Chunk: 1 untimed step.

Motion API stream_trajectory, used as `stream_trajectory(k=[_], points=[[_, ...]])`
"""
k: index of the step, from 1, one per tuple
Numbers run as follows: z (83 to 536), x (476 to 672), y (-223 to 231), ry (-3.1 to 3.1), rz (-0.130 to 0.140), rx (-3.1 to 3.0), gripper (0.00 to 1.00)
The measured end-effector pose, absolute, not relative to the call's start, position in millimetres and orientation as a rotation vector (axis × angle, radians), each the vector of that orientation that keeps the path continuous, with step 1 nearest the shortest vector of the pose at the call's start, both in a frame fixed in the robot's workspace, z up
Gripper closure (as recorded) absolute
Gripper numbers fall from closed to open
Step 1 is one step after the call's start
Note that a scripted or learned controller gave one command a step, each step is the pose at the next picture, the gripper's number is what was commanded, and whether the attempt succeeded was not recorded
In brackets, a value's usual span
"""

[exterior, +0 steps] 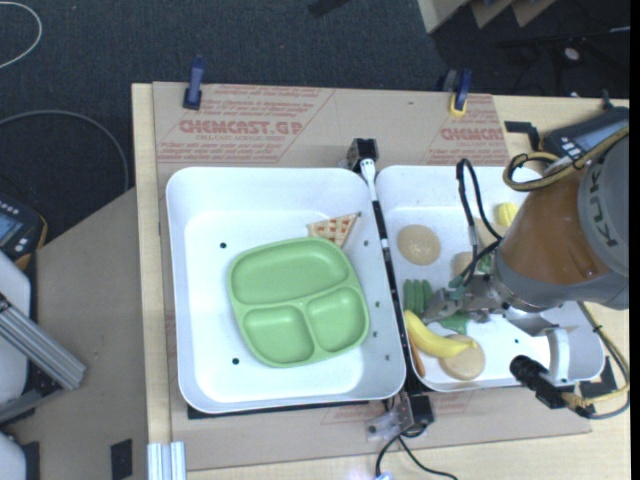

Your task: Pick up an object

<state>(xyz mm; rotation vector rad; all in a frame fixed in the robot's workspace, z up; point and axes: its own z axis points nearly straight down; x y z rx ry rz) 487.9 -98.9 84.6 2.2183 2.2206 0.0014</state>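
Objects: banana (437, 337), green item (417, 294), two tan round pieces (418, 244) (463, 361), all in the right bin (436, 186).
Gripper (462, 298): low in the right bin, just above the banana and beside the green item; cannot tell how it is set or whether it grips anything.
Arm (560, 248): reaches in from the right, covering much of that bin.
Left bin (190, 298): holds a green divided tray (298, 299); a waffle wedge (334, 229) lies at the tray's upper right corner.
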Motion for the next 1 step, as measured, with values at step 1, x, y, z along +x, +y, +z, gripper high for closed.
stream_trajectory(k=[1], points=[[94.8, 487.5, -99.5, 2.218, 0.002, 2.22, 1.0]])
